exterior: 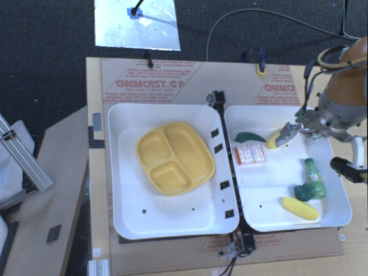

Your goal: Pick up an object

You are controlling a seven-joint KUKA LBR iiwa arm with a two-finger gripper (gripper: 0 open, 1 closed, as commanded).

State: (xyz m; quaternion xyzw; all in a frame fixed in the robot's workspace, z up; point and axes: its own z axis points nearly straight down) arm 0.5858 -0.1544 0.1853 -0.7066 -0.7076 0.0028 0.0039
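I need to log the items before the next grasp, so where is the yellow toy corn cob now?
The yellow toy corn cob lies in the right white bin, near its front right corner, just below the green plastic bottle.

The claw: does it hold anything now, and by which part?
Cannot be told. The claw is low in the right bin, at a small yellow item; no clear hold shows.

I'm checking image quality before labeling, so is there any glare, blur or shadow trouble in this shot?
In the camera view: the metal sheet at the top throws bright glare; the white bins look evenly lit with only soft shadows under the yellow tray; the gripper and orange arm band look slightly soft; small items like the corn stay reasonably sharp.
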